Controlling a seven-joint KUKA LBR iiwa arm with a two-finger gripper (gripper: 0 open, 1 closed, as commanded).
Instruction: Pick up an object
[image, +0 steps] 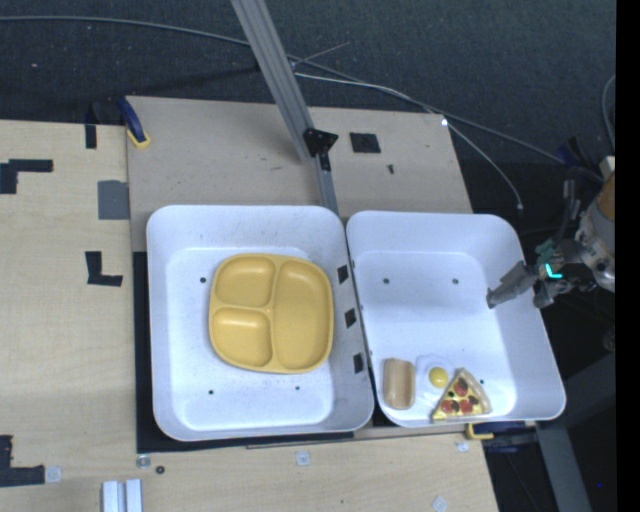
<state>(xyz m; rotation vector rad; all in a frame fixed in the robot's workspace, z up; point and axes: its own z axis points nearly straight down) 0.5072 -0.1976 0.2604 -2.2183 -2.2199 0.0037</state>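
I work in a robotics lab, not a home or kitchen. My gripper (520, 285) hangs over the rim of the right white bin (500, 240); beyond it, to the far side from me, sits the left white bin (170, 300), both fixed on a plywood bench (230, 140) patched with black tape marks (100, 268). Past the bins an aluminium camera pole (280, 75) rises from a bracket, and thin cables (400, 95) trail over dark carpet (450, 40). The food here is plastic play stuff: a toy pizza slice (461, 396) close below my gripper, and a yellow divided plate (271, 313) farther off.
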